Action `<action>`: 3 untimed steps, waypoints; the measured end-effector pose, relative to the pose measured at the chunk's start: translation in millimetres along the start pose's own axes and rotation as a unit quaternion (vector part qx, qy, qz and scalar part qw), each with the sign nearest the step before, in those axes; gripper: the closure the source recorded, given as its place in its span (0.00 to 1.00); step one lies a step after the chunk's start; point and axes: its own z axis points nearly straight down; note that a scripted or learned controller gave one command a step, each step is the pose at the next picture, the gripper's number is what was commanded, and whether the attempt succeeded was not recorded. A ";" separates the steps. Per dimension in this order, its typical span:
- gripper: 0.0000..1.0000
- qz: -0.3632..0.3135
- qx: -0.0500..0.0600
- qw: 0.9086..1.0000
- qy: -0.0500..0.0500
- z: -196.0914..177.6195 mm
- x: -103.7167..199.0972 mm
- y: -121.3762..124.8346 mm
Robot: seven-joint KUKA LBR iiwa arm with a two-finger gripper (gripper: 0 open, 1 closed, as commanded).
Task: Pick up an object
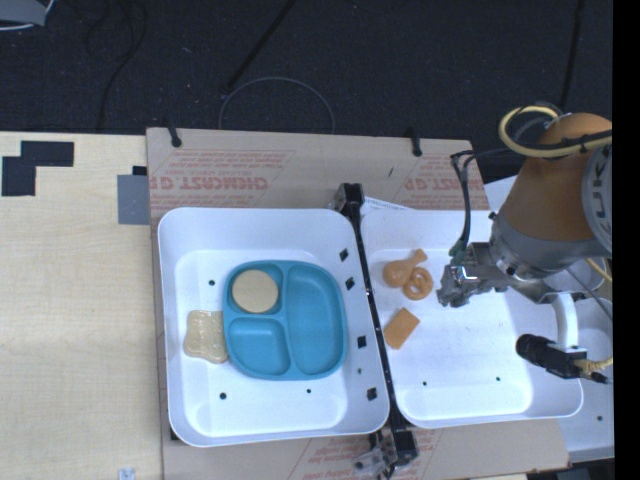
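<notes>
In the right bin (470, 398) lie a tan pretzel (417, 284), a second orange-tan piece (403, 266) just above it, and an orange wedge (401, 327) lower down. My gripper (456, 286) hangs over the right bin, just right of the pretzel and close to it. Nothing shows between it and the bin floor. In the left bin (180, 268) a blue divided plate (285, 318) carries a round tan cookie (254, 291) in its upper-left section. A pale cracker-like piece (205, 336) lies beside the plate's left rim.
A black divider (362, 298) runs between the two bins. The arm's orange-banded body (560, 198) overhangs the right bin's upper right corner. Bare white floor spreads across the lower half of the right bin.
</notes>
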 end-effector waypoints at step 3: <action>1.00 -0.001 0.001 1.000 0.000 0.4 149.6 50.5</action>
